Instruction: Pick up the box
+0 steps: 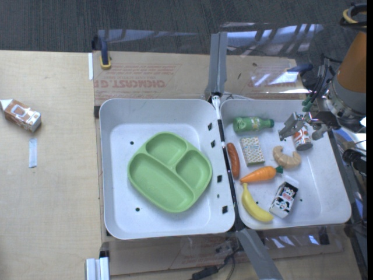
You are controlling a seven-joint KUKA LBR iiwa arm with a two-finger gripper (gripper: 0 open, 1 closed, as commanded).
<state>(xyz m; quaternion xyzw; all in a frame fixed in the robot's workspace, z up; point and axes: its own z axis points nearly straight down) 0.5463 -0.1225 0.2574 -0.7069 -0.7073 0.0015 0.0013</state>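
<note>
Box: I see it at the near end of the right bin, just beside the banana.
Handling: I judge it a light carton, thin-walled; I'd pinch its long flat sides.
Axis: it runs near-left to far-right.
Gripper: I see it at the far end, fingers spread around a small can.

Smooth white plastic bins, matt green plastic plate, glossy printed cardboard box, shiny green plastic bottle, matt wooden bench, grey metal gripper
</note>
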